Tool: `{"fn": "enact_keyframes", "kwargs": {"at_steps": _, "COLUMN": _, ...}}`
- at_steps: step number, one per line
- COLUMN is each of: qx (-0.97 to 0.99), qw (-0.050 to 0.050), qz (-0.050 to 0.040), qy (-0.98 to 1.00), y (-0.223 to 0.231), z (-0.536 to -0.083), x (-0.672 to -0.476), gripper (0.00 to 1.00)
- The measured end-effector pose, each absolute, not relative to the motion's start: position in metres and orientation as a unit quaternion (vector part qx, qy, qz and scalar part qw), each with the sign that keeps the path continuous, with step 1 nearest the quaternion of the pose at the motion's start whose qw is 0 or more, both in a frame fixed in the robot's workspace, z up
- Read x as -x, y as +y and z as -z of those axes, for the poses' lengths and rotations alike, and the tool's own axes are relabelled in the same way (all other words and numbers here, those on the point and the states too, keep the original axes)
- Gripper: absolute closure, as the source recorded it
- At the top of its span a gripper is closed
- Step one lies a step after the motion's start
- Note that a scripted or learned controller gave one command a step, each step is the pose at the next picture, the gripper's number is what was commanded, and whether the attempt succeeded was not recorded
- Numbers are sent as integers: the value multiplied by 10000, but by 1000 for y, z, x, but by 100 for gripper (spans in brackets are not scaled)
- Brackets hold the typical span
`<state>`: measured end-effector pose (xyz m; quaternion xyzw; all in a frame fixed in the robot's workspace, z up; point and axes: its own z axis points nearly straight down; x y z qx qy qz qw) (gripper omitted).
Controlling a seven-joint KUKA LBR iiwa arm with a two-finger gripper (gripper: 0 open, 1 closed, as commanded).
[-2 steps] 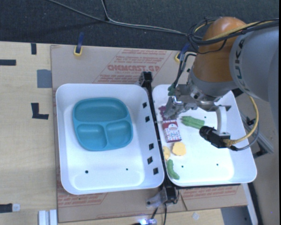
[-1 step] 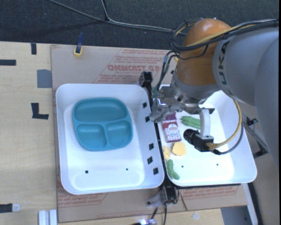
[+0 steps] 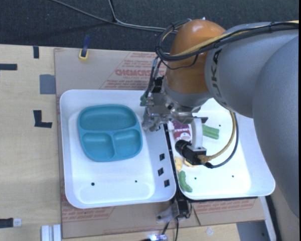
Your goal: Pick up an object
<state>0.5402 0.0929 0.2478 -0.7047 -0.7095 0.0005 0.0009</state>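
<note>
My gripper (image 3: 153,118) hangs low over the seam between the two bins, at the left edge of the right bin (image 3: 241,181). The arm's orange band and grey body hide much of that bin. Beside the gripper lies a red and white packet (image 3: 182,132). To its right is a small green piece (image 3: 210,132). A yellow bit (image 3: 178,162) and a green pod (image 3: 184,181) lie nearer the front edge. A blue divided plate (image 3: 110,133) sits in the left bin (image 3: 70,149), just left of the gripper.
Both bins rest on a cardboard sheet (image 3: 125,72) on the wooden bench. A yellow clip (image 3: 84,53) sits at the sheet's back left corner. Black cables (image 3: 110,9) run across the dark floor behind. A black hose (image 3: 226,152) loops off the wrist over the right bin.
</note>
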Motion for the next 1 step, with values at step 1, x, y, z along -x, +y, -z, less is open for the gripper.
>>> {"fn": "enact_keyframes", "kwargs": {"at_steps": 1, "qx": 7061, "qw": 7, "qz": -11, "qy": -7081, "y": 90, "z": -248, "x": -540, "gripper": 0}}
